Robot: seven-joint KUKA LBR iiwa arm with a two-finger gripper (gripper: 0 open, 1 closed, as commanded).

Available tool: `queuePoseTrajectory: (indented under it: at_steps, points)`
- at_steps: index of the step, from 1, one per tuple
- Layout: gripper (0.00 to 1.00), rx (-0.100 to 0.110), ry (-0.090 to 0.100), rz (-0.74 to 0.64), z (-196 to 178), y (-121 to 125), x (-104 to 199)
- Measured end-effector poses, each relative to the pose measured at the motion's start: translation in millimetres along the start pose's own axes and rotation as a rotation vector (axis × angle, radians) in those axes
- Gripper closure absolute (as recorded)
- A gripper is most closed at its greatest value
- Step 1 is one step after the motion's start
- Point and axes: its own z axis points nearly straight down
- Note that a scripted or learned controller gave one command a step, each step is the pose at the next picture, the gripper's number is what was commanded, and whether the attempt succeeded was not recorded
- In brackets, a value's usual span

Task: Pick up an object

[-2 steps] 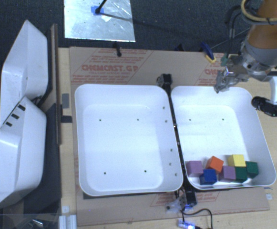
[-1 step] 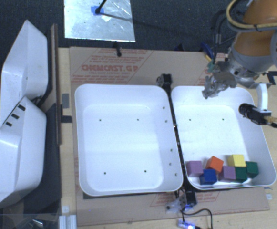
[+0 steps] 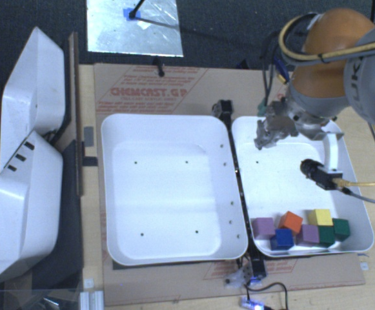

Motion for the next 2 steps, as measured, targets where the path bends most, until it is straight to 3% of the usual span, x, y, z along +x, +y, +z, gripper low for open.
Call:
queuePoseTrajectory:
  at_steps: [2]
  points:
    - [1.0, -0.001, 0.0, -0.001, 1.9, -47.2, 90.2]
